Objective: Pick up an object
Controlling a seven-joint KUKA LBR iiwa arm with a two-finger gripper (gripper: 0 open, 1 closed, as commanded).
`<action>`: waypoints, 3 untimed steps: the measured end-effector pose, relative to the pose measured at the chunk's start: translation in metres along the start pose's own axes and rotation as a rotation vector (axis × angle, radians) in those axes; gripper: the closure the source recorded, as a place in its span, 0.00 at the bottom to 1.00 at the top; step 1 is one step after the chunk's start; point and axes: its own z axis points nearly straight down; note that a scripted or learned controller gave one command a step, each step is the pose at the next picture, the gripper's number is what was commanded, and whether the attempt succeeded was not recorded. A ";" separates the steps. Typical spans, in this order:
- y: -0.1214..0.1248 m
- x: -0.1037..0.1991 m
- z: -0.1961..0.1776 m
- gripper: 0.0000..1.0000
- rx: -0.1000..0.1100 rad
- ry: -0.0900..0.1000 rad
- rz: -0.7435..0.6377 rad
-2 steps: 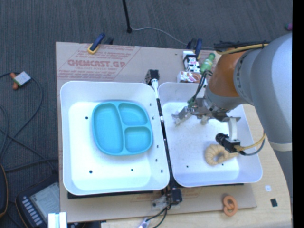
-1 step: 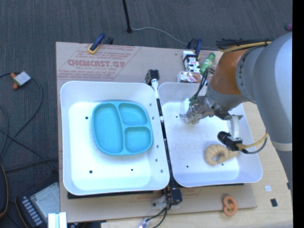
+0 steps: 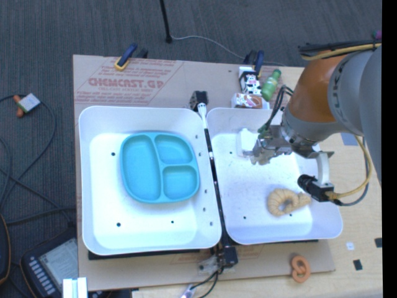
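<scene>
Two shallow white plastic bins sit side by side on a pale brown board worktop, seen from above at a slant. Red lettering is printed across the board's upper left part. The left bin has rounded corners and holds a smooth turquoise plate, rounded-square in shape and divided into three compartments. The right bin fills the centre right of the frame; its floor looks faintly speckled.

A grey robot arm with an orange band enters from the upper right. Its claw hangs low over the upper middle of the right bin. It is a cluster of pale metal parts, and whether it is parted or closed cannot be told; nothing can be seen in its hold.

The task's thing, a tan ring-shaped toy with a bumpy, ridged surface like a pastry, lies on the right bin's floor near the lower right corner. It sits below and slightly right of the claw in the frame, clearly apart from it.

A smaller orange ring lies on the board below the right bin. A green bottle and a small printed box stand just above that bin's top edge.
</scene>
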 end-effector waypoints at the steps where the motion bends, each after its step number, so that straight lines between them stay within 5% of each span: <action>1: -0.029 0.006 -0.023 1.00 0.001 0.001 0.000; 2: -0.087 0.028 -0.023 1.00 0.003 0.001 0.001; 3: -0.062 0.101 -0.023 1.00 0.002 0.001 -0.002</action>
